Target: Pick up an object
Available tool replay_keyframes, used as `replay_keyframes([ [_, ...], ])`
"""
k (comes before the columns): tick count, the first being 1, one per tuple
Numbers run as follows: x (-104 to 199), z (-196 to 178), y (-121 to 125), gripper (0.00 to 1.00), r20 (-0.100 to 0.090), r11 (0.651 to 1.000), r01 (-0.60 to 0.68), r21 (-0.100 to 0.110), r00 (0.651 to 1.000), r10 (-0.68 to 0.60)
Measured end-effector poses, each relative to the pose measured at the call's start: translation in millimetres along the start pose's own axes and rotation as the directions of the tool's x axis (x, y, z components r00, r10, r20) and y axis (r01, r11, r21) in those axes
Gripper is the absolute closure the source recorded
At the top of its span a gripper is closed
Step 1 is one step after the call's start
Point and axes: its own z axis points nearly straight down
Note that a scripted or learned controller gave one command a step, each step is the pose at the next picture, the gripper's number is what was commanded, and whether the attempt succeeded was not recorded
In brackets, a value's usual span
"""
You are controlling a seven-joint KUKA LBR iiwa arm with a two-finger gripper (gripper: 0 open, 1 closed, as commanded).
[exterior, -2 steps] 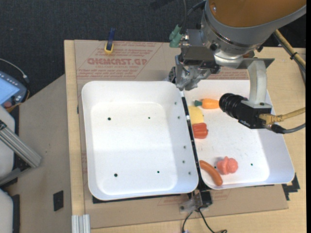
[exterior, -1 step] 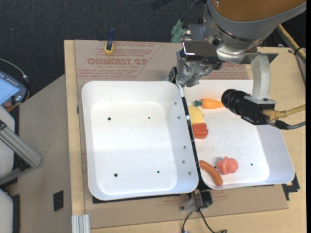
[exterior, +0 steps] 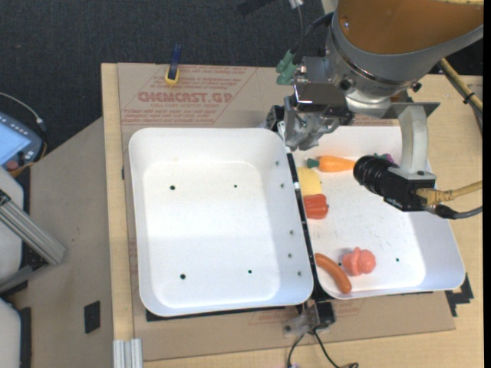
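Note:
The right bin [exterior: 399, 228] holds several toy foods. An orange carrot [exterior: 334, 163] lies near its far left, and a pale yellow piece [exterior: 308, 180] and a red pepper [exterior: 315, 205] sit below it along the left wall. A pink piece [exterior: 358, 261] and an orange sausage [exterior: 334, 273] rest by the front edge. My gripper [exterior: 304, 134] hangs over the bin's far left corner, just up and left of the carrot. Nothing is visibly held in it.
The left bin [exterior: 207, 221] lies alongside, divided from the right one by a shared rim [exterior: 298, 213]. A black cylinder [exterior: 386, 179] on the arm overhangs the right bin, partly covering a purple item [exterior: 389, 159]. A blue-and-yellow clip [exterior: 174, 69] sits on the cardboard behind.

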Motion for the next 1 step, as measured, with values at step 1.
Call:
replay_keyframes([
  [1, 27.9, -63.8, 36.1, 1.0, -0.004, 1.0, 0.004, -0.015, 1.0, -0.004],
])
